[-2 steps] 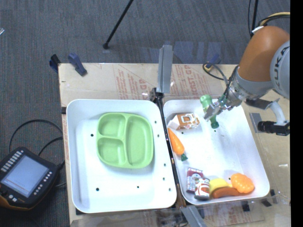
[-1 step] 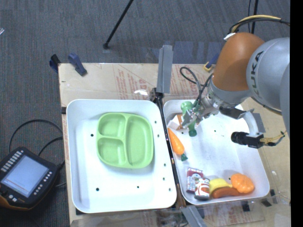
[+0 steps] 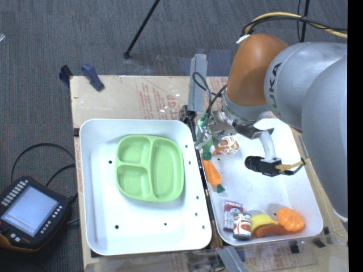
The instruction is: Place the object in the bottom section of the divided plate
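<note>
The plate (image 3: 151, 168) is pale green with three sections: two small ones on the left, one above the other, and a long one on the right. It lies flat in the left bin (image 3: 96, 220), toward that bin's upper half, with nothing in any section.

The arm (image 3: 295, 89) comes in from the right and bends down over the upper left corner of the right bin (image 3: 295, 197). The gripper (image 3: 211, 134) is low there, near the wall between the bins, but the wrist and cables crowd it, and I cannot tell how it is set or whether it holds anything. Just beside it is an orange and white packet (image 3: 226, 145), partly hidden. Below lies a carrot (image 3: 212, 173), close to the bin's left wall. Along the bottom edge sit a small carton (image 3: 231, 214), a can (image 3: 243, 226), a yellow and red piece (image 3: 265, 224) and an orange lump (image 3: 291, 220), bunched too closely to name surely.
</note>
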Controlling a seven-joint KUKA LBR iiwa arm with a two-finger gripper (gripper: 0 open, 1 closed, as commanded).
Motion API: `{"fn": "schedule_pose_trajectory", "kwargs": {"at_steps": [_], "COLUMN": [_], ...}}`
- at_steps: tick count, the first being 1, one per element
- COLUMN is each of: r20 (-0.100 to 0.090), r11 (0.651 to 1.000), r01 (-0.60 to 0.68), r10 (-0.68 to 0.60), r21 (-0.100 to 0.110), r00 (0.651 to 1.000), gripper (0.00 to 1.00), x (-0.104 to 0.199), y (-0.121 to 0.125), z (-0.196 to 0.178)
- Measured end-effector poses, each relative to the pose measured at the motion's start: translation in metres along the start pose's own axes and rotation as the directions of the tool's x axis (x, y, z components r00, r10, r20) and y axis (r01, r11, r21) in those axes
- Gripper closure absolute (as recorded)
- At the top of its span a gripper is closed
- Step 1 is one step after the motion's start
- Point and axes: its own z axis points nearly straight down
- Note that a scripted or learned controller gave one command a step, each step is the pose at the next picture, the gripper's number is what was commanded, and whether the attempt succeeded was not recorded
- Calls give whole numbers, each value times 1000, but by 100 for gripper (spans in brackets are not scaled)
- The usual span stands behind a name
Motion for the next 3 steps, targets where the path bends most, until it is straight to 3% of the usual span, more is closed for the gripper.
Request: {"fn": "schedule_pose_trajectory", "kwargs": {"at_steps": [1, 2, 3], "r20": [1, 0, 1], "r11": [938, 920, 920], "r01": [348, 392, 391], "r10": [-348, -392, -391], "r21": [-2, -1, -1], "r00": [938, 920, 920], "gripper": [100, 100, 0], "x": [-41, 30, 30], "y": [12, -32, -32], "z": [-1, 0, -1]}}
